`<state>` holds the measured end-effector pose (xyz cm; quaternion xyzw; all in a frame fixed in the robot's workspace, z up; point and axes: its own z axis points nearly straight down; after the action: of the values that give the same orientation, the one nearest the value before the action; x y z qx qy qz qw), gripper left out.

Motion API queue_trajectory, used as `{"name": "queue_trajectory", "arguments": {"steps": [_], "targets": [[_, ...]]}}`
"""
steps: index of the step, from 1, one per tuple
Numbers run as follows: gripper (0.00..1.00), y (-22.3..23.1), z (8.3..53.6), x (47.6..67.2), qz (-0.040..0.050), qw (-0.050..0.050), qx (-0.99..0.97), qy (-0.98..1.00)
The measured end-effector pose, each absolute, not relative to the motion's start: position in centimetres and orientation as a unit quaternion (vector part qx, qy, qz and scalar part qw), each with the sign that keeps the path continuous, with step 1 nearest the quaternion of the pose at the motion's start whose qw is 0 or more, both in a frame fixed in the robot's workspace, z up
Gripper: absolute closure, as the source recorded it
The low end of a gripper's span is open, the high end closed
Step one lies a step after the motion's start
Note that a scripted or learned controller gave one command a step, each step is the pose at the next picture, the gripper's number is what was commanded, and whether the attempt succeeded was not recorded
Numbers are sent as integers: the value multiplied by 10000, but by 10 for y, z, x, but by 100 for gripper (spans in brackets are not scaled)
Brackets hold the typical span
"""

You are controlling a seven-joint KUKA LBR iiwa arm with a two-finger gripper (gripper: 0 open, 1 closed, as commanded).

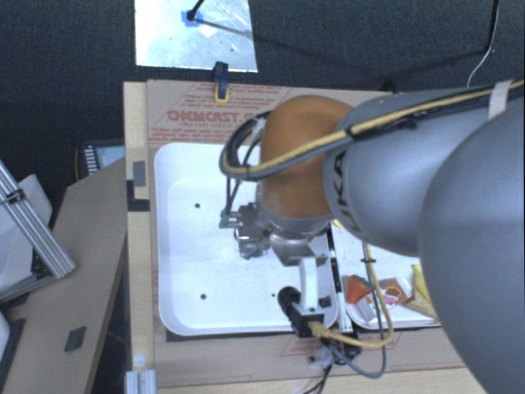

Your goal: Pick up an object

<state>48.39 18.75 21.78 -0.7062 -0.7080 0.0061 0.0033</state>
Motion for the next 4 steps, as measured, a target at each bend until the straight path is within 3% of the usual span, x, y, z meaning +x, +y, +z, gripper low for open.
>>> {"name": "queue_trajectory", "arguments": {"steps": [1, 3, 4], "targets": [[100, 131, 264, 488, -16, -19, -7086, -7057], [100, 135, 283, 489, -25, -10, -7057, -7085], [100, 206, 239, 485, 8, 17, -7036, -7106]]}}
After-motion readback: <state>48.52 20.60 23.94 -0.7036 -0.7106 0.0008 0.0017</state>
